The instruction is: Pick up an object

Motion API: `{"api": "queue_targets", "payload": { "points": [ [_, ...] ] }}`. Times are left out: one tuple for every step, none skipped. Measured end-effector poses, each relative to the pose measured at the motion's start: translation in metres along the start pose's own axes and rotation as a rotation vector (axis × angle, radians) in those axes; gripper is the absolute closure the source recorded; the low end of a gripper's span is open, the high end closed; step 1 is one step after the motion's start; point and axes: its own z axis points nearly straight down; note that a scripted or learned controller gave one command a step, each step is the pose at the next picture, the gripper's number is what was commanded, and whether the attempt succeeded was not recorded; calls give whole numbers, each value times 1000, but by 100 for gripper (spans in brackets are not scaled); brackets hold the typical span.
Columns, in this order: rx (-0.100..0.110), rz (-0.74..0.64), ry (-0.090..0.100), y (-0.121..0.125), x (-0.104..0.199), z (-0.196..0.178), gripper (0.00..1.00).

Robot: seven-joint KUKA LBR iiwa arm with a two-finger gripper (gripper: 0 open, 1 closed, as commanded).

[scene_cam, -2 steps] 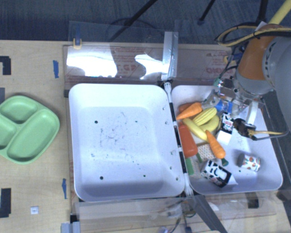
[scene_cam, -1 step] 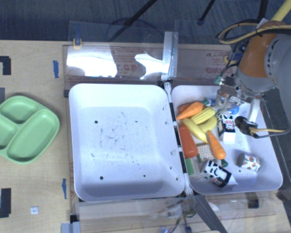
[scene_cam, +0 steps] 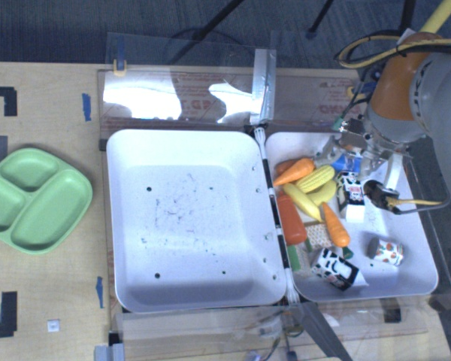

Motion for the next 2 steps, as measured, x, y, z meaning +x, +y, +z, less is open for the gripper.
{"api": "queue_targets", "payload": {
  "points": [
    [3, 17, 1, 31, 1, 24, 0],
    [-6, -170, 18, 48, -27, 28, 0]
  ]
}}
